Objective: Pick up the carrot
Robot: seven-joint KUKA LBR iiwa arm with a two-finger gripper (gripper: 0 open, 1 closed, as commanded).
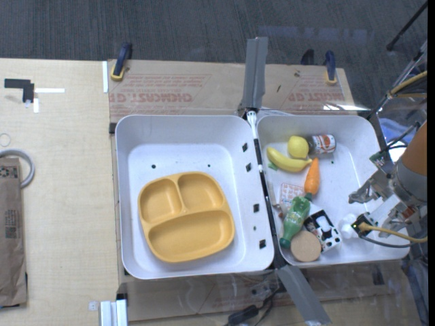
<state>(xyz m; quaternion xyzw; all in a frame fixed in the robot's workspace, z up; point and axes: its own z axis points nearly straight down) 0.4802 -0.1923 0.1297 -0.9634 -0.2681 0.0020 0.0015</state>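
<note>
The carrot [312, 176] lies in the right bin [363, 131], its tip pointing down toward a green bottle [294, 217], just below a lemon [298, 146] and a banana [287, 160]. The tool [370, 202] hangs over the bin's right side, well apart from the carrot; whether it is gripping anything, I cannot tell.

We saw two white bins side by side. The left bin [129, 202] held a yellow plate [187, 216] with three compartments. In the right bin [363, 131] the carrot [312, 176] lay tilted, its tip towards a banana [287, 160], with a lemon [298, 146] and a can [323, 143] just beyond. Below the carrot lay a green bottle [295, 217], a round brown disc [306, 247] and a black-and-white block [323, 229]. The gripper [367, 202] hung over the bin's right side, well apart from the carrot.
</note>
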